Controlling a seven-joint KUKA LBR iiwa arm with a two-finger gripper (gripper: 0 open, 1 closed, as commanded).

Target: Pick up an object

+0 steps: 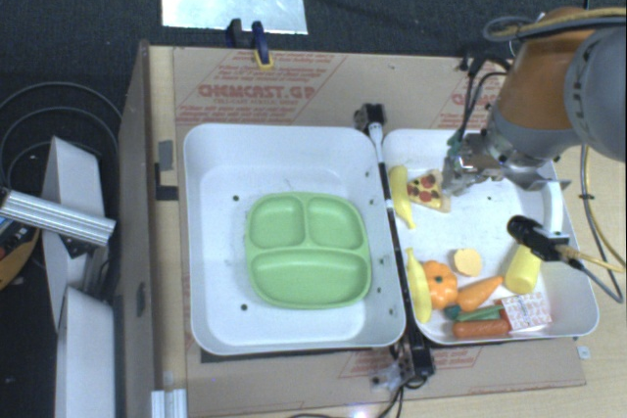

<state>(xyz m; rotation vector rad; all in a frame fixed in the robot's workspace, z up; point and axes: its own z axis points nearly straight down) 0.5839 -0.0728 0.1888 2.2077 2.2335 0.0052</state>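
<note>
where the camera view looks down on the table, the gripper point(458, 167) hangs low in the right bin point(578, 303), just beside a pizza slice point(428, 190); whether it is clenched or released cannot be told. the left bin point(211, 240) carries a green divided plate point(308, 248).

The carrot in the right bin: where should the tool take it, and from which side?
Probably at the thick middle of the carrot, coming straight down from above. It lies flat and slanted, its narrow end toward the yellow bottle. The orange pepper and the red piece crowd its lower end, so close the tool across its width, not along it.
</note>
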